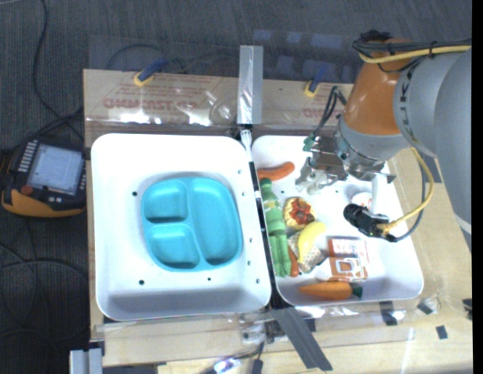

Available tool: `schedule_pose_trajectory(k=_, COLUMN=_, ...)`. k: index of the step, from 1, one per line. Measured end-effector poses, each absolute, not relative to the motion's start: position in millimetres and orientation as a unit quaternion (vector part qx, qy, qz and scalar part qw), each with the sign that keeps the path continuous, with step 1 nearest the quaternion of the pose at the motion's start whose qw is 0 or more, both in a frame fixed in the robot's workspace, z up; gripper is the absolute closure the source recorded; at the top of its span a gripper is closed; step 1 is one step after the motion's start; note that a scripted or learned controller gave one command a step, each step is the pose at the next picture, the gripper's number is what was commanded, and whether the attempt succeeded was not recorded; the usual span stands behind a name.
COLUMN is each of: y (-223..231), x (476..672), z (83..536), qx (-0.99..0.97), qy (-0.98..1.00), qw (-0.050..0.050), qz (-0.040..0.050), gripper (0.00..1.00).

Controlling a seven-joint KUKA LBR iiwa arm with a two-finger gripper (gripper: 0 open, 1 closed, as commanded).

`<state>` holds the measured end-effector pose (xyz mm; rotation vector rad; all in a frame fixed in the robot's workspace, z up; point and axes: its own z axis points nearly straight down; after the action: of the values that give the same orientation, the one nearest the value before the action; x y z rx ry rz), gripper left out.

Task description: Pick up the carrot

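While the grey arm [428, 92] with its orange band reaches in from the right over the right bin [397, 232], its hand [318, 174] hangs above the bin's far half, near a small red sausage-like piece [277, 171] that lies by the bin's far left corner. How far the hand stands open I cannot tell, for its tips blur against the white floor, and nothing can be made out between them. The carrot [327, 290] lies flat along the near wall of the right bin, orange, with its green end pointing right, well apart from the hand. Just beyond it sits an orange and white carton [347, 257], and to the left of that a yellow fruit [311, 239], a red and yellow item [297, 209] and green vegetables [276, 232] along the left wall. The left bin [117, 271] holds a blue divided tray [191, 220]. A handheld controller [45, 176] rests on the floor to the left of the worktop [171, 104].
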<state>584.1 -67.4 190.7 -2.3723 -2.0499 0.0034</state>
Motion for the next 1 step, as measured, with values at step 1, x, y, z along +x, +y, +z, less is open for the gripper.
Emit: schedule_pose_trajectory(k=1, y=-84.8, x=585.2, z=228.6, qx=-0.879, qy=-0.477, qw=-0.001, qz=0.0021, gripper=1.00)
